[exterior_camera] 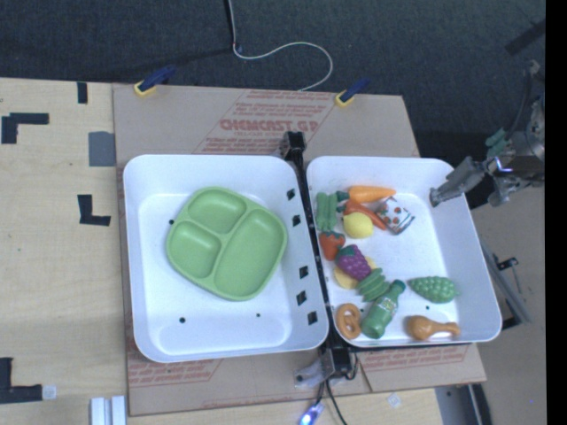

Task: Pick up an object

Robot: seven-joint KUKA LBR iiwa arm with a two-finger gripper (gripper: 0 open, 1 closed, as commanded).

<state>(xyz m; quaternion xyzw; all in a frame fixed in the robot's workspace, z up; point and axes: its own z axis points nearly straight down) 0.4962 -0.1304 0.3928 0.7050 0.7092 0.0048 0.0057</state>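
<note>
Two shallow white bins are seen side by side on a sheet of brown cardboard (266, 122) laid over the bench. In the left bin (146, 237) a green divided plate (228, 243) is placed near the middle, lying flat. The right bin (461, 255) is filled with toy food, mostly crowded toward its left wall: an orange carrot (370, 193) at the top, a yellow lemon (358, 226) just below it, a small white and red packet (395, 215) beside the lemon, green bean pods (326, 211) along the divider, purple grapes (352, 261) lower down, a green bottle (381, 310) lying tilted, a pretzel (347, 320) near the front corner, a bumpy green vegetable (432, 288) and a chicken drumstick (431, 328) toward the front right. The gripper (450, 189) is held at the right bin's upper right edge, well apart from the toys, and nothing is seen between its fingers; whether the jaws are open or closed cannot be told. A white cable (283, 53) is looped on the dark floor behind the bench.
</note>
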